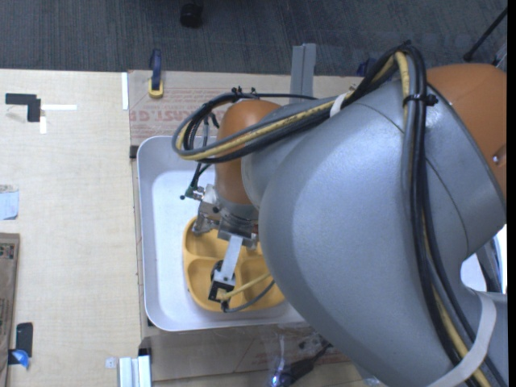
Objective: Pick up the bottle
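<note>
You see the gripper (219, 230) in dull silver metal, with the orange band (238, 147) just above it and the arm (363, 216) in smooth plain grey. Directly under the gripper lies a plain yellow dish (197, 268), set against the white bin (161, 240). On the side of the gripper away from the arm, the bench (72, 216) is pale tan with faint wood grain. Beyond the gripper, brown cardboard (173, 111) carries faded red lettering, and a clamp (155, 75) shows blue over yellow. Black cables (193, 135) loop around the band, one of them yellow with dark flecks. The floor (242, 14) is dark grey.

White bin (159, 240): left strip bare, passable. Yellow container (197, 274) occupies lower middle. Arm (363, 216) overhangs right side.
</note>
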`<state>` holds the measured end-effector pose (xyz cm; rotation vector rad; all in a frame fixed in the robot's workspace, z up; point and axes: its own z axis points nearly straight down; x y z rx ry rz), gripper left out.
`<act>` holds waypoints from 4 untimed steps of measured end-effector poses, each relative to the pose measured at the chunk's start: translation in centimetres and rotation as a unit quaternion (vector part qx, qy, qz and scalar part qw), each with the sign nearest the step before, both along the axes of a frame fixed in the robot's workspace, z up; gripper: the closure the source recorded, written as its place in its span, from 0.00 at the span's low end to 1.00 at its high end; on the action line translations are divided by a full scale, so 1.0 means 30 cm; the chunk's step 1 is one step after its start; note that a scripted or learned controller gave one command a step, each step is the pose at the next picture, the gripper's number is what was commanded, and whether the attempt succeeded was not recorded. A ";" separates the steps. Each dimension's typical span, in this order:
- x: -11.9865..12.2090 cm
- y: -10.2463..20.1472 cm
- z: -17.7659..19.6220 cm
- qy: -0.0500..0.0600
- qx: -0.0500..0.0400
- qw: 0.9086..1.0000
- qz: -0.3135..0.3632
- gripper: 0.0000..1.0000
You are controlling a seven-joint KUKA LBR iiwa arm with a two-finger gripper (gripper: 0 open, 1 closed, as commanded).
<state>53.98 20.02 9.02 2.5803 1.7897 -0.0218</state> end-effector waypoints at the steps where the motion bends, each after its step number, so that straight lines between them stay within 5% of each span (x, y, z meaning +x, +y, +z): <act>1: 0.234 0.080 0.057 0.004 -0.001 1.000 -0.014 0.00; 2: 0.190 0.091 0.175 -0.004 0.002 0.992 -0.126 0.00; 3: 0.394 0.059 0.039 -0.006 0.007 0.997 -0.070 0.00; 4: 0.403 0.075 0.038 -0.006 0.006 1.000 0.020 0.00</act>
